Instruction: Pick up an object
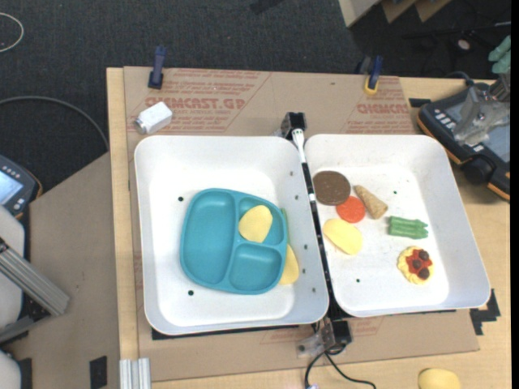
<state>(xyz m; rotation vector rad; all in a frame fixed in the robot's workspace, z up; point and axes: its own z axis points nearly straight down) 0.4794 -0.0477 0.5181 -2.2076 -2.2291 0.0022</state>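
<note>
**Right bin stocked with small pieces; my claw's grip state could not be told from this view.**

The pieces lay clustered in the right bin (454, 217): a brown disc (331, 187), with an orange disc (351, 210) at its 5 o'clock and touching it, a tan cone (372, 202) just beside, a yellow piece (344, 237) at the cluster's 6 o'clock. A green bean bundle (406, 228) lay apart at 3 o'clock, long axis running 9-to-3, nearest my entry side; I judged it the cleanest target. The left bin (158, 217) held a blue tray (212, 241).
</note>
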